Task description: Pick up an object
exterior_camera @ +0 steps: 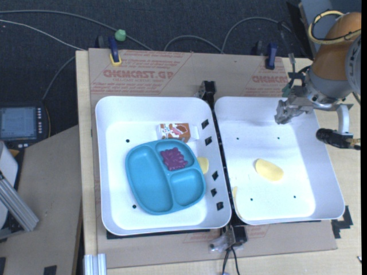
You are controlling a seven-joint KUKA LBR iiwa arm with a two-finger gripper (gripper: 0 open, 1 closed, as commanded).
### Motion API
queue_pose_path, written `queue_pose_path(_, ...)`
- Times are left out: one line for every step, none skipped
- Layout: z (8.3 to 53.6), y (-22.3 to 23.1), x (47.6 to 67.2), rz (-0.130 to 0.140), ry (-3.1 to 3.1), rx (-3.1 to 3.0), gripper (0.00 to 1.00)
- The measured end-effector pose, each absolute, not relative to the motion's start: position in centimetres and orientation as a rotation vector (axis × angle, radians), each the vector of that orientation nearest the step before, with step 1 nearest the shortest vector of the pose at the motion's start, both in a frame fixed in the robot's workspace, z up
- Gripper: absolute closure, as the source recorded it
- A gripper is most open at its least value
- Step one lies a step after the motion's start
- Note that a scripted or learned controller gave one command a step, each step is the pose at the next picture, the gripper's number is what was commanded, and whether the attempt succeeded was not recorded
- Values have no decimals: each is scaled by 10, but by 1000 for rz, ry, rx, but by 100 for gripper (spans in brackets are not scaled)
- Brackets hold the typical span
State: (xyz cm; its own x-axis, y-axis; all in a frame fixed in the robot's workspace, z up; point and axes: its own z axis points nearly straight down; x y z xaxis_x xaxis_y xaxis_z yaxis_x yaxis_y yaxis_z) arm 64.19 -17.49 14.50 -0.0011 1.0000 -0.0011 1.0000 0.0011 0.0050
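1. While the gripper (pixel 282 117) hangs over the far right part of the right bin (pixel 309 211), nothing sits between its parts, and the view is too small to tell how wide they stand.
2. Nearest to it lies a yellow rounded object (pixel 269 169), alone on the right bin's floor, toward the near side and well apart from the gripper.
3. Over in the left bin (pixel 109 130), a blue divided tray (pixel 150 182) carries a purple cluster (pixel 174 158) in one compartment; a small orange-and-white packet (pixel 175 132) lies just beyond the tray, and a second yellow piece (pixel 203 164) peeks out at the tray's right edge.
4. My judgement: no grasp has begun, so the whole pick is yet to do.
5. Risk one: the yellow object looks smooth and rounded, so a descent off its centre could squeeze it sideways and let it skid across the slick white floor.
6. Risk two: closing too high would catch only air.
7. Risk three: choosing the left bin means crossing the divider (pixel 212 148) between bins, and the crowded tray leaves little room for a clean approach.
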Motion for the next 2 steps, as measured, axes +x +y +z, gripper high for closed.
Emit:
queue_pose_path(190, -179, 641, 5, 2218, 2217, 100)
queue_pose_path(246, -179, 643, 7, 2218, 2215, 100)
